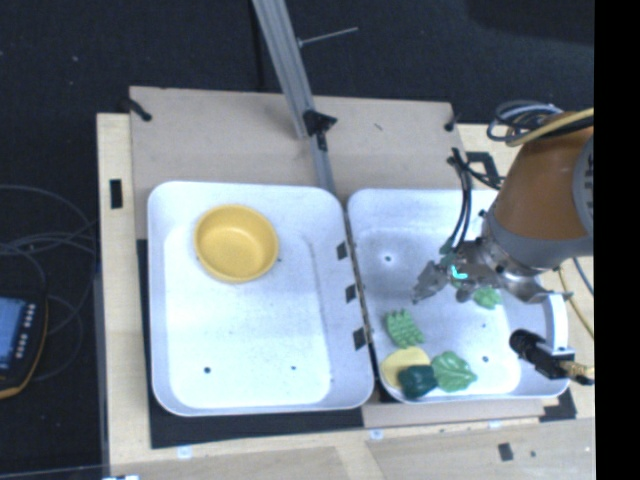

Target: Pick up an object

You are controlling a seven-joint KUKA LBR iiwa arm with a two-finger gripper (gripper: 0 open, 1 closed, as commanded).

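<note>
Gripper [437, 280] hovered in the right white bin [400, 218]; finger state indeterminate. Ridged green plastic piece [402, 327] at its seven o'clock looked light, stiff; grasp across the narrow sides.

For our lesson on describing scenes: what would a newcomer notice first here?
The yellow bowl stands alone in the left bin. The grey and orange arm reaches over the right bin, its claw above the floor. A cluster of green and yellow toys sits at that bin's near edge.
</note>
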